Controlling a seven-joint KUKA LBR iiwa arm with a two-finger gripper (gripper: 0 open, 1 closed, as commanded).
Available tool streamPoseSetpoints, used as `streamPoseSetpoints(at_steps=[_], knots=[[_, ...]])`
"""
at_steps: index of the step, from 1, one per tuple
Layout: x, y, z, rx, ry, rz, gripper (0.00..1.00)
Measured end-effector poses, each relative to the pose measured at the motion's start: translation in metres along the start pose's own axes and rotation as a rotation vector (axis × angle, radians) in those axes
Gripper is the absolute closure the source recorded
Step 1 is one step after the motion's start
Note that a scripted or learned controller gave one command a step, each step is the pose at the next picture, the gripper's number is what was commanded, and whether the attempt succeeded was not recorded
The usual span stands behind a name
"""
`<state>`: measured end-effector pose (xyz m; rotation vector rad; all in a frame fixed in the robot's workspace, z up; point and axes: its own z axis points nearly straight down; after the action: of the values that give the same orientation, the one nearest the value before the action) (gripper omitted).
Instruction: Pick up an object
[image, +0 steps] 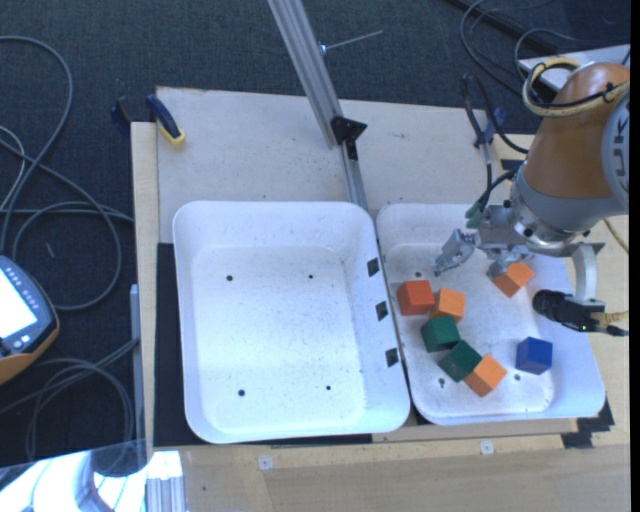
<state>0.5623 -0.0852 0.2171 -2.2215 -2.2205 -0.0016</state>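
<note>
My gripper (476, 258) hangs over the upper part of the right bin (500, 408), fingers spread apart and open with nothing between them. An orange block (515, 279) lies just to the right of the right finger (498, 266), outside the gap. Below the gripper lies a cluster: a red-orange block (416, 296), an orange block (451, 303), a green block (440, 332), a dark green block (461, 360) and another orange block (487, 375). A blue block (534, 354) sits alone at the right.
The left bin (200, 300) lies beside the right one. A metal pole (320, 75) slants across the bench's back. A black cable piece (565, 308) hangs over the right bin's right side.
</note>
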Motion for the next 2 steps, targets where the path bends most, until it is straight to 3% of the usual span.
streamPoseSetpoints(at_steps=[1, 2], knots=[[-0.007, 0.051, 0.122, 0.007, 0.000, -0.002, 0.00], [-0.001, 0.029, 0.075, 0.000, 0.001, 0.000, 0.00]])
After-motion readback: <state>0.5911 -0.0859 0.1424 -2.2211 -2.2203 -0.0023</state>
